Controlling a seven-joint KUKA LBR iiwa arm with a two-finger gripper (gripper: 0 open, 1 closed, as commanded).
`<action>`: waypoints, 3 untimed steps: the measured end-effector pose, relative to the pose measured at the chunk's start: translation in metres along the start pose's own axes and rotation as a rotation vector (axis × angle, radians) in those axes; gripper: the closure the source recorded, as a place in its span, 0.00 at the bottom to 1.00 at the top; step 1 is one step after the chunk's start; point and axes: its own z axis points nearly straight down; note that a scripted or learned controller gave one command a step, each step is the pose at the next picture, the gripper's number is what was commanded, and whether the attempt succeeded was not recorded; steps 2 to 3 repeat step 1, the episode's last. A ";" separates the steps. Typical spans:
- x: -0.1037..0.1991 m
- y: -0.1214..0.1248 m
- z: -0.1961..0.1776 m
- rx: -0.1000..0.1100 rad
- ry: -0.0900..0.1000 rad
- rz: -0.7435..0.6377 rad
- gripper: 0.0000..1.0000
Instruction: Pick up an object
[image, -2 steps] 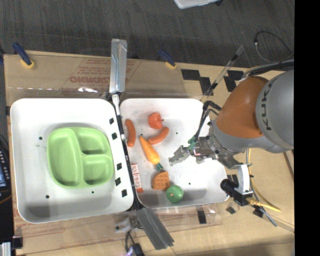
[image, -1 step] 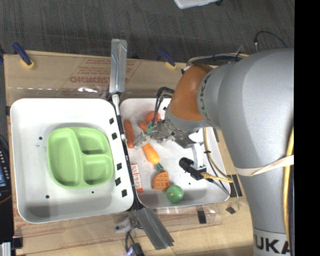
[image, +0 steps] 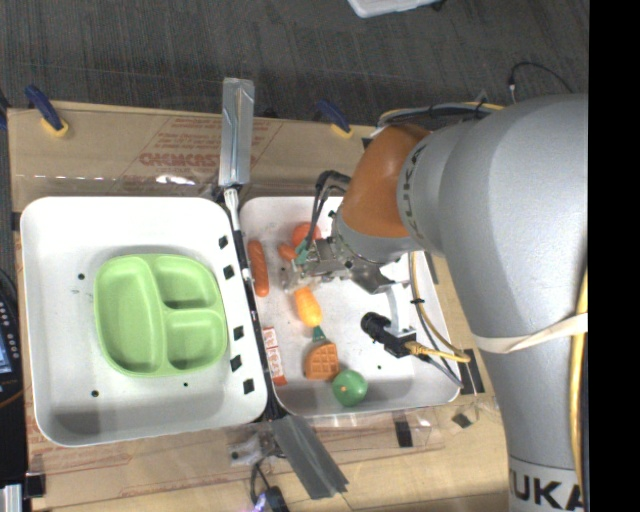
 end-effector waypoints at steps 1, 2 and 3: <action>0.040 0.047 -0.091 -0.002 0.001 0.238 1.00; 0.040 0.047 -0.091 -0.002 0.001 0.238 1.00; 0.040 0.047 -0.091 -0.002 0.001 0.238 1.00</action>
